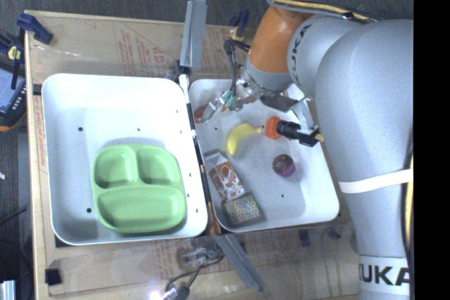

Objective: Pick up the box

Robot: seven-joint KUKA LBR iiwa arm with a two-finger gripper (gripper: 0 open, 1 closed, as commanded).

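Observation:
The box [226, 179], small with a red and white print, lies flat near the left wall of the right bin [320, 204]. My gripper [225, 101] is low in the bin's far left corner, well above the box in the picture and apart from it. The arm's orange band and grey body hide the bin's far right part.
Between the gripper and the box lies a yellow banana [239, 138]. A greenish patterned packet [242, 209] sits just in front of the box, a purple round thing [283, 165] to its right, and a small red thing [200, 112] by the gripper. A green divided tray [138, 188] lies in the left bin [67, 98].

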